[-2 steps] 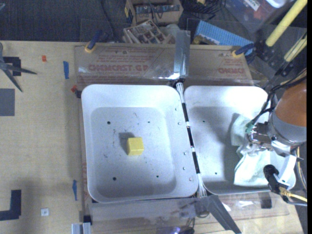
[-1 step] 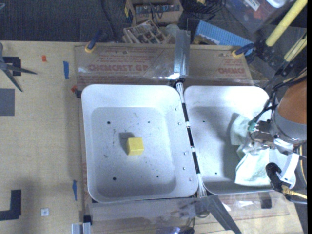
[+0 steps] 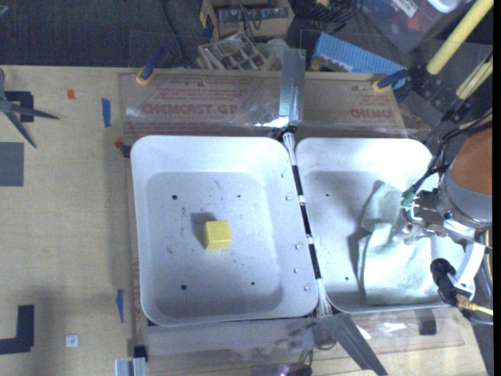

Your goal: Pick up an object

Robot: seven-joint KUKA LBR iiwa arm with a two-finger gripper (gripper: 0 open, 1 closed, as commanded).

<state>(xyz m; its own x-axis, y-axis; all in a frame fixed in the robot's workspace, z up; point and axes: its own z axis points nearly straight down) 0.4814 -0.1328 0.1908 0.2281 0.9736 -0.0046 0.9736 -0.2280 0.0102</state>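
Note:
A small yellow cube lies near the middle of the left bin. A pale, crumpled cloth-like thing rests in the right bin, towards its right side. The arm reaches in from the right, and its gripper is low over the right edge of that pale thing, seemingly touching it. The wrist hides where the two meet.
The grey arm with its orange band covers the right bin's right wall. A black cable and connector hang below the wrist. A metal divider separates the bins. Clutter lies beyond the bench's back edge.

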